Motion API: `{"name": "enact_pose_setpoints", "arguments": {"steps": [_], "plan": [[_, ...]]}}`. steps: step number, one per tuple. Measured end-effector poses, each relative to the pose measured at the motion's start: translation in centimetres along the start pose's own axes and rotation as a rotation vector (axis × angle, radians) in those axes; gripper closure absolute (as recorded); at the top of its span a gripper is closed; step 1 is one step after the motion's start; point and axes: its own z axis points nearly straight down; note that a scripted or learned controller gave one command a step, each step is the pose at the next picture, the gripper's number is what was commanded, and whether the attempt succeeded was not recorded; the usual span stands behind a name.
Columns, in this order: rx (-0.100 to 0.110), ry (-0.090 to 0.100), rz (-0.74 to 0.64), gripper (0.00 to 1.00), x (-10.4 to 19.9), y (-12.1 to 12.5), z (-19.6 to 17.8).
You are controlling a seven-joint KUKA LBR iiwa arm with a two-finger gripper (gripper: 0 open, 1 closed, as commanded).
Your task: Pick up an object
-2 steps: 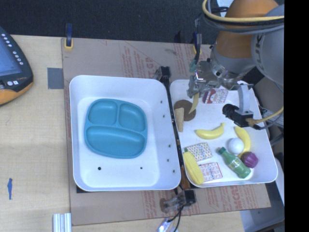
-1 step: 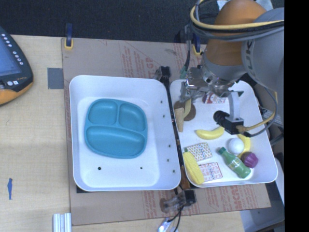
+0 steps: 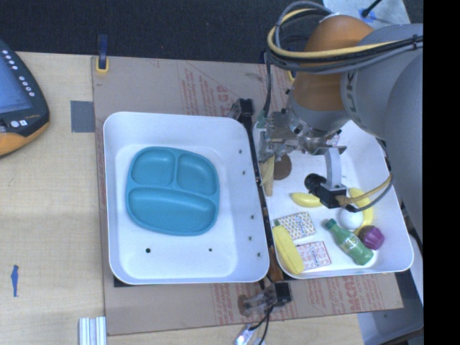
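Banana (image 3: 305, 200) — just beside claw (image 3: 272, 165)

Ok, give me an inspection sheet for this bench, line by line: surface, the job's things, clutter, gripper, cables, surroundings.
Surface: wooden bench with a cardboard sheet under two white bins.
Job's things: right bin holds a corn cob, banana, green bottle, purple piece, white ball and two printed cards.
Clutter: left bin holds a blue divided plate.
Gripper: gripper low at the right bin's left edge; nothing seen held.
Cables: yellow and black hoses loop around the arm; wire at the front edge.
Surroundings: handheld controller at left, yellow clamp.
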Motion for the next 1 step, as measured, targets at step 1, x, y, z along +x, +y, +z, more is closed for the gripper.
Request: {"name": "enact_pose_setpoints", "arguments": {"steps": [1], "plan": [[-0.001,0.001,0.003,1.00,-1.26,-2.67,-1.09]]}}
